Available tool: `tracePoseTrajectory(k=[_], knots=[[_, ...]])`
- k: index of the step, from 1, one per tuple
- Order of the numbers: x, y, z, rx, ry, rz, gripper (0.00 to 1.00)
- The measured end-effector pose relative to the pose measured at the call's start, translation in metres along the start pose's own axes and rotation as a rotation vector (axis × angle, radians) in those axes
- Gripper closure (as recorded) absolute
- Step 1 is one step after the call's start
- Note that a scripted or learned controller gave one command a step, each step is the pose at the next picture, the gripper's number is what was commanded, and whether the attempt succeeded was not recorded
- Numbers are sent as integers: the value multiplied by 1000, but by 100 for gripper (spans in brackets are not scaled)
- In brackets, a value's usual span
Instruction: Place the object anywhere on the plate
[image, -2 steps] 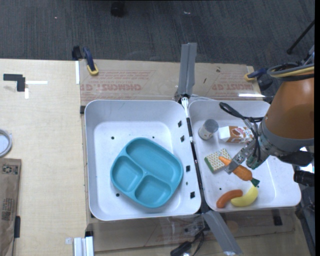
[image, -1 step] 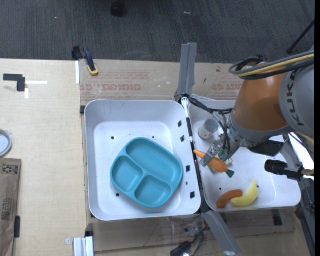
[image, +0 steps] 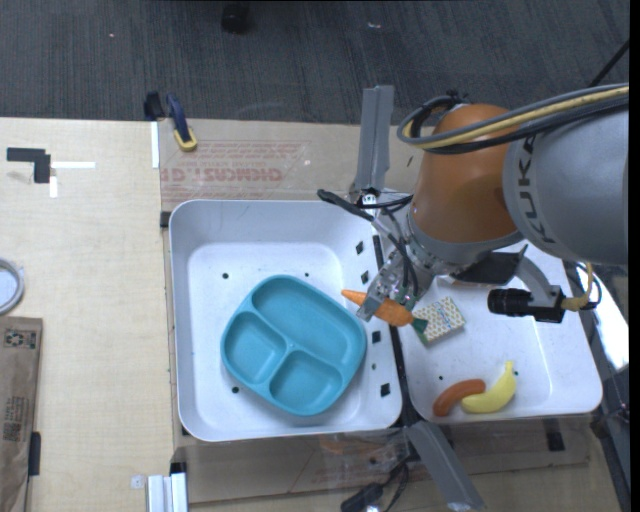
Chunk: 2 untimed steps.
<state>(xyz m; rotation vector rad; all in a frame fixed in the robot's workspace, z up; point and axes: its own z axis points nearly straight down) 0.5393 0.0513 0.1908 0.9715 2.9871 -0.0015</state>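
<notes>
Carrot (image: 385, 308) seemingly between fingers (image: 378, 300), beside plate (image: 292, 345); arm reads "KUKA".

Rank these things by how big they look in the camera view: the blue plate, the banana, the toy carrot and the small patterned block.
1. Blue plate, clearly largest.
2. Banana.
3. Toy carrot and patterned block: they look about alike, and the end effector hides part of the carrot, so I leave them unranked.

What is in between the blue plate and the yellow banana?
In the camera view, the bins' white divider wall and an orange sausage lie between blue plastic plate and yellow banana.
</notes>
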Motion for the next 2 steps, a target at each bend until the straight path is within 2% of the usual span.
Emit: tracePoseTrajectory(k=[1, 2], knots=[[29, -13, 0, 2, 3, 138, 100], [29, -13, 0, 2, 2, 138, 0]])
